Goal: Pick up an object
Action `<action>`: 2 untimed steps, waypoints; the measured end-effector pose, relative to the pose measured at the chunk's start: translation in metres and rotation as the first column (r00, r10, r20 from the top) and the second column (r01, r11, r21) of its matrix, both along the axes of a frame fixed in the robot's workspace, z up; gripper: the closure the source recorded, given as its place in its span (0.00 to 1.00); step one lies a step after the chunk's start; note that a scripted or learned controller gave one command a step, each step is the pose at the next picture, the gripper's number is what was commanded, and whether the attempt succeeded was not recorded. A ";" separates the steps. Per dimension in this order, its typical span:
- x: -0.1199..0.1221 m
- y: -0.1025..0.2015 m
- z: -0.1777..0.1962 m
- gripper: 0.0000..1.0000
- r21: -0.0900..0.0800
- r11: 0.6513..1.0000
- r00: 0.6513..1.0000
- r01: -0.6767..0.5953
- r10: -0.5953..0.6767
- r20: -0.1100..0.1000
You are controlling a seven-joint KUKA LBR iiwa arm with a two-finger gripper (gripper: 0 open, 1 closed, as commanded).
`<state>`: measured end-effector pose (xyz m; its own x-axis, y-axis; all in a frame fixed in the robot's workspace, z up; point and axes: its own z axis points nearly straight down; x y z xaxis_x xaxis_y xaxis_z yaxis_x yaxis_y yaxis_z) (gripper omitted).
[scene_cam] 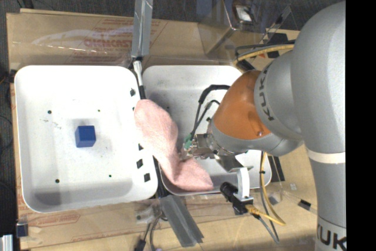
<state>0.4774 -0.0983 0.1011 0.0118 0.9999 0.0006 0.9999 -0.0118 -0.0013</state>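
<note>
A soft, limp pink cloth [167, 147] drapes along the left wall of the right bin [176, 76], likely light and best pinched at a raised fold, while the gripper [197, 150] touches it, grip state unclear.

Left bin [35, 126]: open floor on all sides of a small blue cube [86, 136], well clear of the walls. Right bin [176, 76]: pink cloth [164, 147] drapes its left wall and near floor; the arm [276, 109] covers the right half, leaving free floor only at the far left.
</note>
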 end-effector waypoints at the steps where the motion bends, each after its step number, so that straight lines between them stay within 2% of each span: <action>1: 0.000 0.011 0.091 1.00 0.000 0.994 0.994 -0.110 0.110 0.000; 2: 0.000 0.011 0.091 0.00 0.000 0.994 0.994 -0.110 0.110 0.000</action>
<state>0.4770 -0.0872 0.1917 -0.0979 0.9952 0.0009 0.9952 0.0979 -0.0015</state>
